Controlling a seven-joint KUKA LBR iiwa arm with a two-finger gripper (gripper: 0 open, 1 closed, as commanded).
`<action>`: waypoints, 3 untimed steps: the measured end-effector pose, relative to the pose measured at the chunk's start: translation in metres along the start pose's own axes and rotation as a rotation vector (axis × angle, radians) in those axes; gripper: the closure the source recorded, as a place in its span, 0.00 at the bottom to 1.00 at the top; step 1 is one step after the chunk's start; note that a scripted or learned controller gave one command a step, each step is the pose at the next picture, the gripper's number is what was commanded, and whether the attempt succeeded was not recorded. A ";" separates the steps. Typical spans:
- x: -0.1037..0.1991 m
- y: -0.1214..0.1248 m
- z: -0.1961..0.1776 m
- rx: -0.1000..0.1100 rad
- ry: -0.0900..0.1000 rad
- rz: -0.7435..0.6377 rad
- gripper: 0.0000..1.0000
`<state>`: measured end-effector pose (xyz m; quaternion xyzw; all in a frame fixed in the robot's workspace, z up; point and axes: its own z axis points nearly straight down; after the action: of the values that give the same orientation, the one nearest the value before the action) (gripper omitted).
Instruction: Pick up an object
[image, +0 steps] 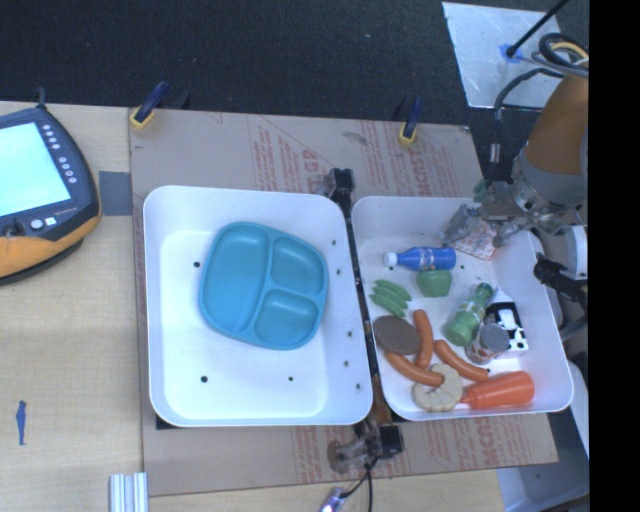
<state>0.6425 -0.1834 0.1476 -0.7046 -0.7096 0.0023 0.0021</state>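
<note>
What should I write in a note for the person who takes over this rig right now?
End effector: at the far right corner of the right bin; its grip state is unclear, and no object is seen held.
Objects: blue bottle, green bottle, carrot, sausages and other toy food lie in the right bin. The blue divided plate lies in the left bin.
Done: nothing visibly picked.
Left: grasp and lift one object.

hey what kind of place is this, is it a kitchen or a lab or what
Most likely a robotics lab bench, not a kitchen. A robot arm reaches over two white bins, the food looks like plastic toys, and a control pendant lies on the bench.
</note>
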 end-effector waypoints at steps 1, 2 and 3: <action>0.036 0.014 0.057 0.001 0.000 0.001 0.00; 0.035 0.014 0.045 0.001 0.000 -0.001 1.00; 0.035 0.014 0.045 0.001 0.000 -0.002 0.00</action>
<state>0.6561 -0.1485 0.1023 -0.7041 -0.7101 0.0027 0.0025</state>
